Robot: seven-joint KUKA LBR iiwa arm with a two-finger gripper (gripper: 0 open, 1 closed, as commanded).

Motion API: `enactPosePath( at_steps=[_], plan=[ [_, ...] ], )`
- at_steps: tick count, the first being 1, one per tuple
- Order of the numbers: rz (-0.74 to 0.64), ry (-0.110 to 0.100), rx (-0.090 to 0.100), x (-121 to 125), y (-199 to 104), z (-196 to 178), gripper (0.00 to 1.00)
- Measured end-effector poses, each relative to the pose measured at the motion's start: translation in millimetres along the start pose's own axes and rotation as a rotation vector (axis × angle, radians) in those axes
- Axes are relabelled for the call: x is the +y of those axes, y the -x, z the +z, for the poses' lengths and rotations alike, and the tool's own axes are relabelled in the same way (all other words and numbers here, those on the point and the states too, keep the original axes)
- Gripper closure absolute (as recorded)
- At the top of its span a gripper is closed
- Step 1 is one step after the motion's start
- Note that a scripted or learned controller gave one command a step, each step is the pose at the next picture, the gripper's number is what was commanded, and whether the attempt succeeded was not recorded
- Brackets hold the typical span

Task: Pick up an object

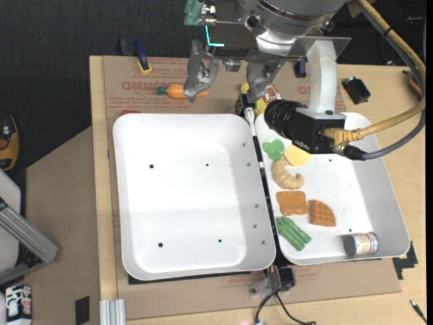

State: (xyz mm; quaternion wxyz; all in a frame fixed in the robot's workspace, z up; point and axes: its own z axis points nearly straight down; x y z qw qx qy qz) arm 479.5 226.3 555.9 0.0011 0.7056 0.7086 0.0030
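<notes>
— Where is the toy carrot [177, 91]?
— It lies on the brown worktop [101, 181], just behind the left bin [135, 202], not inside it.
— Is the claw [226, 85] holding it?
— No. The claw's two fingers are spread apart with nothing between them. The carrot sits right beside the left finger [199, 78], on its outer side.
— What is in the right bin [385, 202]?
— A green leaf [274, 148], a yellow piece [296, 157], a croissant [287, 176], toast [291, 202], a waffle [322, 214], green beans [293, 232] and a small jar [360, 244] lying on its side.
</notes>
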Motion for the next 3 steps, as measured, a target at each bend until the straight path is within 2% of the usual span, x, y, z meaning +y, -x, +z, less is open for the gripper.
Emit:
enactPosePath(
  at_steps=[1, 2, 3],
  plan=[
    [-0.002, 0.004, 0.002, 0.4, -0.8, -11.0, 1.0],
    [-0.001, 0.003, 0.001, 0.3, -0.7, -10.4, 0.0],
    [-0.003, 0.007, 0.003, 0.7, -1.5, -21.4, 1.0]
  ],
)
